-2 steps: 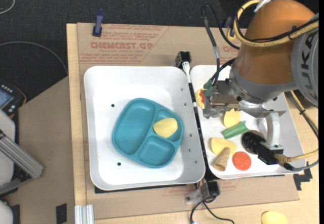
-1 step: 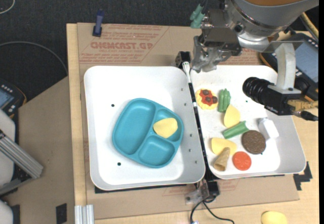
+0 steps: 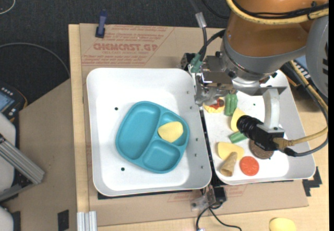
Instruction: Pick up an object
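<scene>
The gripper point(image 3: 213, 95) is lowered over the toy food at the right bin's point(image 3: 292, 170) far edge, its hold cannot be told, and a confirmed grasp is needed before lifting.

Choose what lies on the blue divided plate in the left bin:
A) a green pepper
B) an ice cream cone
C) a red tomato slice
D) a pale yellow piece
D: a pale yellow piece rests in the right compartment of the blue divided plate, which lies in the left bin.

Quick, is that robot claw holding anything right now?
Gripper: low over the right bin, above the toy food; whether it grips anything cannot be told.
</scene>
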Motion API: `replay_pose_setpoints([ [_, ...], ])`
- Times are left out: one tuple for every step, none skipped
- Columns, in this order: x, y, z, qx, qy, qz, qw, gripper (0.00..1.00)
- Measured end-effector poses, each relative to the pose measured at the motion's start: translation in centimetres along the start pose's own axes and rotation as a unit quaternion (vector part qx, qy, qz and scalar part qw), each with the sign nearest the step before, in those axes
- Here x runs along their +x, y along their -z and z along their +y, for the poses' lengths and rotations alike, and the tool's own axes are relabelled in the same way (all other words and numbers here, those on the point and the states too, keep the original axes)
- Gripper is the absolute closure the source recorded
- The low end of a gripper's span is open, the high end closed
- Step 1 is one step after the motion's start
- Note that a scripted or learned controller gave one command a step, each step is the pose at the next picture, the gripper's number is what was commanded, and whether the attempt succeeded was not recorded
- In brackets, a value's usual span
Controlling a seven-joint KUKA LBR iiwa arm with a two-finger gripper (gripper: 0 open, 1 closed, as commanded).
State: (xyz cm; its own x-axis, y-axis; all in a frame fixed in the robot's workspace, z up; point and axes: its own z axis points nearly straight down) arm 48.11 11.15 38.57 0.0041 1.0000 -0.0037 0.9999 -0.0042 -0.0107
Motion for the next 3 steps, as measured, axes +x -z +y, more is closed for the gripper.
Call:
replay_pose_setpoints([
  [0.2,1.7,0.1,-0.007,0.003,0.002,1.0000,1.00],
  [4.0,-0.8,-0.3,-0.003,0.004,0.002,1.0000,1.00],
  [7.2,16.0,-0.4,-0.015,0.005,0.007,0.9999,1.00],
])
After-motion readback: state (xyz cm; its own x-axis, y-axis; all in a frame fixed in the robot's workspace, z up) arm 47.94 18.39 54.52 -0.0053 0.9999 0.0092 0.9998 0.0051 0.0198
